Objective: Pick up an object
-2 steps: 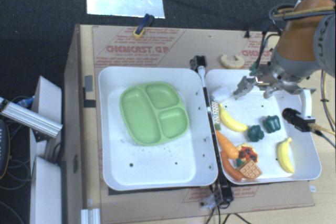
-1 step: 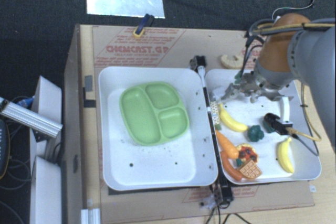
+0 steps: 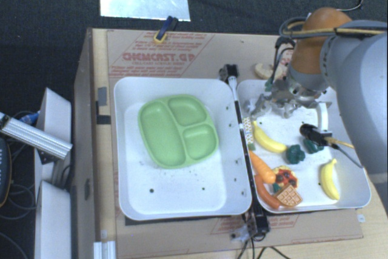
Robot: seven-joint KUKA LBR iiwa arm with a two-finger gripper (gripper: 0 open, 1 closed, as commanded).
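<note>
The gripper [image 3: 274,105] is lowered into the right bin [image 3: 357,191], where bananas [image 3: 268,140] lie as likely targets, though its opening and any hold cannot be told.

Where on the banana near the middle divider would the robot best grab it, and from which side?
Probably at the thick middle of the banana, coming straight down from above. It lies flat on the floor of the right bin, curved and slanting, so the hand should close across its narrow width. The carrot and broccoli lie near its lower end, so the middle looks freer.
</note>
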